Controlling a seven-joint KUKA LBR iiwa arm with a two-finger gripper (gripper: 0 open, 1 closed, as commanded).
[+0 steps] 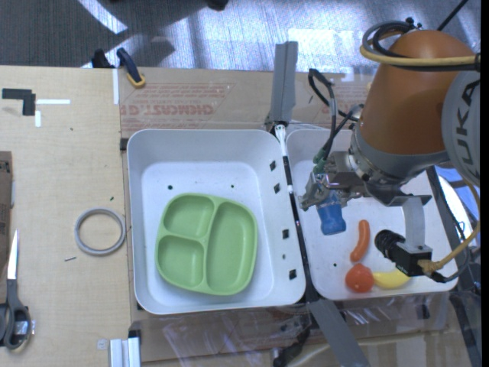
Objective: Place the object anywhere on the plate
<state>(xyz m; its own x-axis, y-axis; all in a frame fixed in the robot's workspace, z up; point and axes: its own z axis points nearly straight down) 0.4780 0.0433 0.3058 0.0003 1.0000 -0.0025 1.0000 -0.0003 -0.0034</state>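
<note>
Pincer [327,195] gripping blue object [332,218], sausage [361,240], tomato [359,279], banana [390,279] nearby, green plate [206,243] left

The pale green three-compartment plate [206,244] looked like smooth matt plastic. The left white shallow bin [145,205] under it read as hard plastic with a faint sheen along the rim, as did the right white bin [325,270]. The bench top [61,174] looked like pale, matt wood or board. The orange band of the arm [416,90] was glossy, catching highlights. The blue block [332,219], orange sausage shape [361,239], red-orange ball [359,279] and yellow piece [391,280] looked like smooth plastic.
</note>
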